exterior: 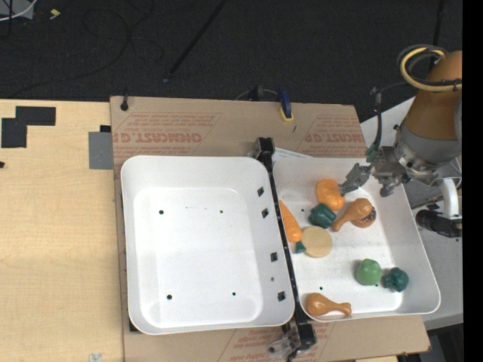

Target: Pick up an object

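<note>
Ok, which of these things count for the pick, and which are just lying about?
For the pick, in the right bin:
claw
orange ball
teal lump
brown drumstick
carrot
cream disc
green ball
dark green lump
tan drumstick

Lying about:
left bin
cardboard sheet
blue clamp

I'm seeing two white bins [192, 172]; an orange carrot [290, 221]; a teal lump [322, 216]; a cream disc [317, 242]; a green ball [368, 271]; a tan gourd [326, 305]; brown cardboard [226, 130] with red print.
</note>
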Action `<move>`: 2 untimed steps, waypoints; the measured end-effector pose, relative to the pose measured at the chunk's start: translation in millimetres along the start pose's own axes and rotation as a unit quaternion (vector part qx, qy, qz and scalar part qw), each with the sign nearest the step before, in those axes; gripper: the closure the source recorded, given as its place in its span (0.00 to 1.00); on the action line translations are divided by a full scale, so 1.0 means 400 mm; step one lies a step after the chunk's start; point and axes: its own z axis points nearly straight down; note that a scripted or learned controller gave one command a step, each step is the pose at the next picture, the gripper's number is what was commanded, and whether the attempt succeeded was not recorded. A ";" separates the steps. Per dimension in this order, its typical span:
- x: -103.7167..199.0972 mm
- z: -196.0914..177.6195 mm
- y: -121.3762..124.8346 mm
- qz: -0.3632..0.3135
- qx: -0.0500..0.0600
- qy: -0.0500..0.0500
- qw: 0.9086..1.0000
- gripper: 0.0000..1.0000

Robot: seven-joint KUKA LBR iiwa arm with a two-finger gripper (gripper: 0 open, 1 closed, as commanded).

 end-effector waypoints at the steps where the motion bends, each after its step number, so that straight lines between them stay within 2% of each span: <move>1: 0.205 0.285 0.087 -0.002 -0.001 -0.001 1.000 0.00; 2: 0.143 0.274 0.045 0.001 0.002 0.000 1.000 0.00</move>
